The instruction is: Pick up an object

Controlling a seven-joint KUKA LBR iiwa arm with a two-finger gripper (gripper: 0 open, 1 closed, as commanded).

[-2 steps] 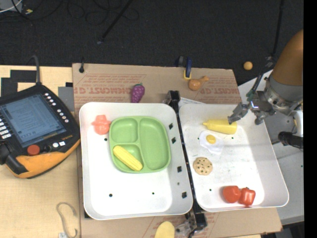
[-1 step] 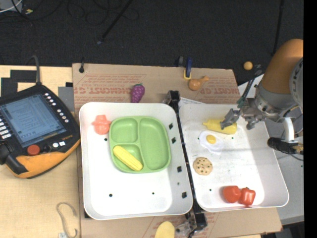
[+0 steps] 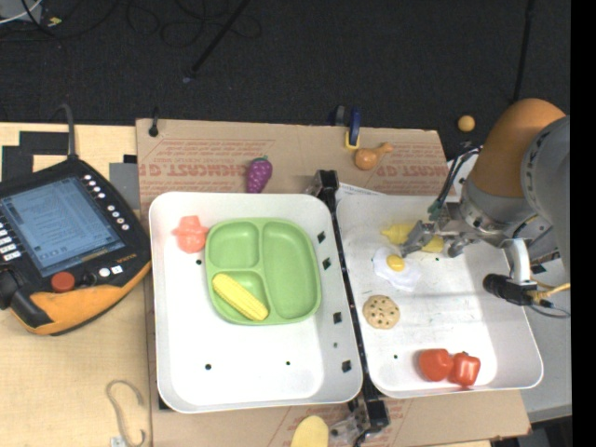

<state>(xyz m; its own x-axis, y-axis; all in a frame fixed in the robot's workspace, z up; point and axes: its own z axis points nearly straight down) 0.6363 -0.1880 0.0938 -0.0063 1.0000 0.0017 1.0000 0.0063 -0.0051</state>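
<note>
Dark carpet, crossed by loose cables, fills the background behind a bench covered with brown cardboard (image 3: 214, 161). On that cardboard, red print is seen upside down; letters resembling "CHOMCAST" can be made out, the rest being too faint to read. Two white bins are set side by side. In the left bin (image 3: 177, 361) a green divided plate (image 3: 279, 268) is placed, with a yellow corn cob (image 3: 239, 297) in its lower-left compartment and a pink toy (image 3: 189, 234) just beside its upper-left edge. In the right bin (image 3: 503, 343) a fried egg toy (image 3: 396, 264), a cookie (image 3: 381, 312) and a red pepper (image 3: 448, 366) are laid apart. The gripper (image 3: 430, 240) is lowered over a yellow object (image 3: 400, 234) near the bin's upper left; most of that object is hidden, and whether the fingers are spread or closed cannot be told. A purple grape bunch (image 3: 259, 173) and an orange pear-shaped toy (image 3: 369, 156) lie on the cardboard beyond the bins. At left, a teach pendant (image 3: 56, 240) is cut off by the frame, its screen text illegible.
</note>
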